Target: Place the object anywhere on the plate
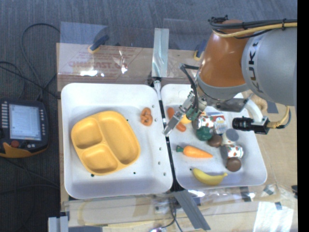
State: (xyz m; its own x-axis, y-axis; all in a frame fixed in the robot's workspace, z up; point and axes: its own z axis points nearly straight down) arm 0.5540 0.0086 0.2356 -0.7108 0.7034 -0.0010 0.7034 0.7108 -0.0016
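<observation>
Pincer (pixel 175 121) of mine hangs low over right white bin (pixel 258 175), near wall between bins. Can't tell if it is spread or pressed together, or if it pinches anything.

Left white bin (pixel 67 178): yellow plastic plate with three parts (pixel 105 141), nothing on it. Small orange curly toy (pixel 146 116) lies beside plate, apart from it.

Right bin: orange toy carrot (pixel 194 152), yellow toy banana (pixel 209 176), heap of small mixed toys (pixel 219 134), too jumbled to name. Another orange bit (pixel 171 113) sits by pincer. My big grey-orange arm (pixel 241 57) hides bin's back part.
</observation>
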